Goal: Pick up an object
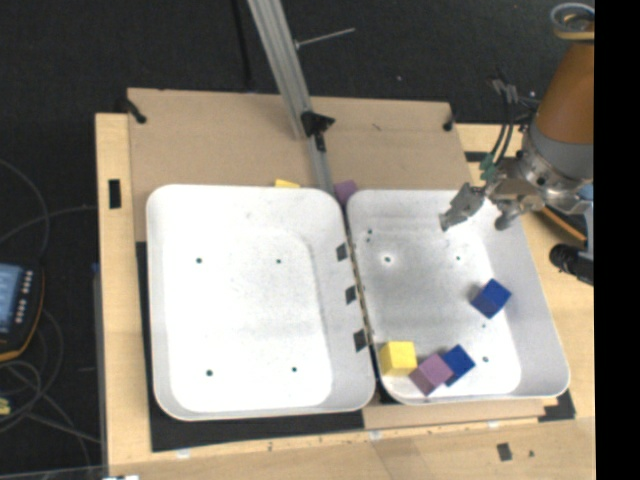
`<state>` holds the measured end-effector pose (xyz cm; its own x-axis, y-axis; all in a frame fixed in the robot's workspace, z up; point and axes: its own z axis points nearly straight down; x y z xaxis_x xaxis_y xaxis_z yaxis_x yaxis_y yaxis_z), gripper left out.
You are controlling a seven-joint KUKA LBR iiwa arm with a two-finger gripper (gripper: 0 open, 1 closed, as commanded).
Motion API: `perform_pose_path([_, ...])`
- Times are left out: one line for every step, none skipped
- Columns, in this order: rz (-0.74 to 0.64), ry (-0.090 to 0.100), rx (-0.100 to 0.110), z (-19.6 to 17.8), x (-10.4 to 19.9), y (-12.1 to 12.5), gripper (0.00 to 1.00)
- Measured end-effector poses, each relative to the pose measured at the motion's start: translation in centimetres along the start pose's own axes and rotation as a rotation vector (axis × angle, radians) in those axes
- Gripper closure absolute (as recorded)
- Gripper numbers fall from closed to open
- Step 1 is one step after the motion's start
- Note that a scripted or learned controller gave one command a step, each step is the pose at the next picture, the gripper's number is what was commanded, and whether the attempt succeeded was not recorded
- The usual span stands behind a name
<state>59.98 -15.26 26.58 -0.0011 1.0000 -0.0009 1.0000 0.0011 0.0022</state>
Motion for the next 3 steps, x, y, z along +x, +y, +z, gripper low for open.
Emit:
perform_pose_path([0.002, -0.009, -0.014, 14.5, -5.2, -3.1, 0.0])
perform_pose_path([-0.001, -0.014, -0.022, 14.5, -5.9, -5.8, 0.0])
perform_pose_path([-0.003, -0.015, -0.027, 14.6, -5.8, -5.9, 0.0])
